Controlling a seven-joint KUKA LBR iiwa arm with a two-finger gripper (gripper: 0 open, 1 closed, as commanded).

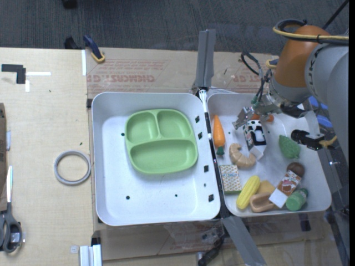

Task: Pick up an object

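Far left, on the pale wooden counter (pixel 44 126), I see a grey tape ring (pixel 72 167) and a pair of scissors (pixel 10 229), both well clear of the work area and, I judge, irrelevant to the pick. Next comes the left shallow white bin (pixel 105 165), which carries a light green three-compartment plastic tray (pixel 162 141) lying flat near its centre; I read this as a likely drop site, hence its open face.

The right shallow white bin (pixel 319 198) holds the candidates: an orange toy carrot (pixel 218 132) beside the dividing wall, a tan croissant-shaped toy (pixel 242 155), a pale square cracker-like block (pixel 229 177), a yellow toy corn cob (pixel 248 192), a small black-and-white carton (pixel 255 134), a green leafy toy (pixel 289 147) and a brown-capped bottle with a red label (pixel 290 180). They lie loosely scattered, some touching.

The claw (pixel 248 117) hangs just above the carton, at the bin's far side. From this slant I cannot tell how far it is parted, or whether it grips anything. The carton appears the likeliest target.
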